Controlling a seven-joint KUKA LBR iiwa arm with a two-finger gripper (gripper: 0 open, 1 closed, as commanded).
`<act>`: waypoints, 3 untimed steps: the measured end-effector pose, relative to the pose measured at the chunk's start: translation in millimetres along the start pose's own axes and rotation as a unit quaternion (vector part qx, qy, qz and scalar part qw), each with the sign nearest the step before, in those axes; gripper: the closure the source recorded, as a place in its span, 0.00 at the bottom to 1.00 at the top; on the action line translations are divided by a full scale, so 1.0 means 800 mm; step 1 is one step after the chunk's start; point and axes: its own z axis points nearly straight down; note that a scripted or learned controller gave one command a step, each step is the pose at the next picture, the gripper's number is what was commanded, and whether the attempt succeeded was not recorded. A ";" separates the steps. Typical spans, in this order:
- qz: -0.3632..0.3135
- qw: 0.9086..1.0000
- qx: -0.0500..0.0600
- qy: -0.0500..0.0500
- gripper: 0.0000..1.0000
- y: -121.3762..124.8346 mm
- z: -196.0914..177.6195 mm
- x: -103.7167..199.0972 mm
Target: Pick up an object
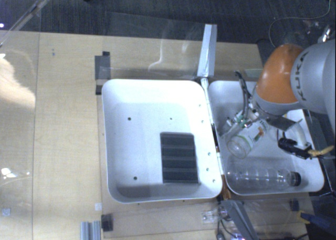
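A black ridged rectangular block (178,156) lies flat in the left bin (121,128), right of its middle. In the right bin (223,94), a clear plastic bottle with a dark cap (262,177) lies on its side along the front wall. A small clear cup or jar (239,145) sits tilted just behind it. My gripper (244,121) hangs low over the right bin, directly above and touching or nearly touching the clear cup. The grey arm with its orange band (280,76) covers the bin's back right part.
A black cable with a connector (294,148) trails from the wrist across the right bin's right side. A metal divider bar (207,58) rises between the bins at the back. A clear plastic sheet (21,102) lies over the bench on the left.
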 end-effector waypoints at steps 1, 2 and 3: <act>-0.055 0.998 0.003 0.002 0.00 -0.011 -0.024 -0.034; -0.046 0.999 0.002 0.001 0.00 0.062 0.003 -0.051; -0.050 0.999 -0.002 -0.002 1.00 0.067 -0.014 -0.051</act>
